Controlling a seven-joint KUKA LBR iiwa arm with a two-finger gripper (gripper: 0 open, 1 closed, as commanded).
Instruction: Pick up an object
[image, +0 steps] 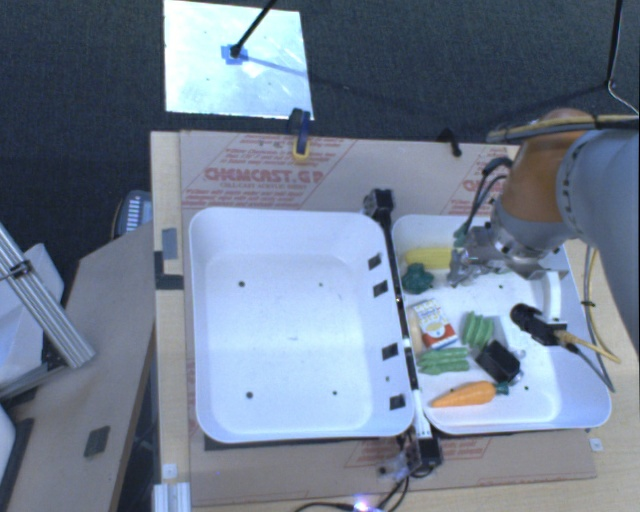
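holding carrot (462, 395), corn (428, 258), small carton (431, 322): right bin (575, 405); fingers' (462, 268) state unclear.

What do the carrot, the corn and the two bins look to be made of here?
Carrot: probably moulded plastic toy; even orange body, smooth, with a green tip. Corn: likely plastic as well; flat yellow with a green end, too blurred to see kernels. Bins: thin white plastic, by the look; glossy, with rounded corners and raised rims. None of this is certain from one view.
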